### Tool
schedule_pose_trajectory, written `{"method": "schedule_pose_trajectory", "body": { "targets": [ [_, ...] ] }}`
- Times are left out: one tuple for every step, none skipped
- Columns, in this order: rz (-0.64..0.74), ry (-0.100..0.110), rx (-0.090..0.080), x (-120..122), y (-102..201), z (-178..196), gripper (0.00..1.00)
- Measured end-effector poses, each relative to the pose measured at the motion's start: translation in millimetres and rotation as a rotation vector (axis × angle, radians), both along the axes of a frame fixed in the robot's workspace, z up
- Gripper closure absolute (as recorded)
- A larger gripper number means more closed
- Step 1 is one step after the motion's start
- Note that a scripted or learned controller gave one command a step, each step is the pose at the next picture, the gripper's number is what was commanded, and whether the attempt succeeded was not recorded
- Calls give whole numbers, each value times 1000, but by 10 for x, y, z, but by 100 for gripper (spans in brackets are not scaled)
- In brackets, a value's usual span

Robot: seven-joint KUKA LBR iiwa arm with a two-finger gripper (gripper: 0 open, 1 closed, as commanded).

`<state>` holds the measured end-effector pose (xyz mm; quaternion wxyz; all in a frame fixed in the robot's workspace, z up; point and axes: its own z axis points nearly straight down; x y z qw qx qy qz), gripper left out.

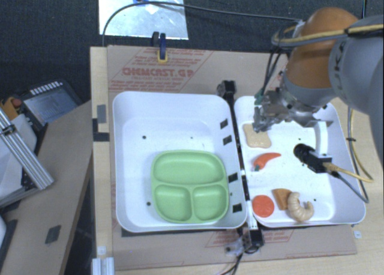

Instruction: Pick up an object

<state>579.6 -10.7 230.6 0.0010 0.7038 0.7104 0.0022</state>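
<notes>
Beige food piece in right bin; end effector just above it; finger state unclear

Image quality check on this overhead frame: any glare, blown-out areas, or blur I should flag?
Camera view: the shiny silver foil sheet at the top throws bright glare; the right shallow white bin is nearly blown out, so its rim edges wash away; the divided pale green plastic tray stays legible; the pincer and the small pieces look soft.

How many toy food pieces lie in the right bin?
5: beige slice under the gripper, red pepper mid-bin, tomato slice, orange wedge and shrimp along the front. The arm may hide more.
</notes>
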Motion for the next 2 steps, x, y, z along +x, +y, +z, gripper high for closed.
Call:
{"method": "schedule_pose_trajectory", "body": {
  "targets": [
    [-1,1,-1,248,459,-91,100],
    [0,1,1,363,973,13,100]
  ]
}}
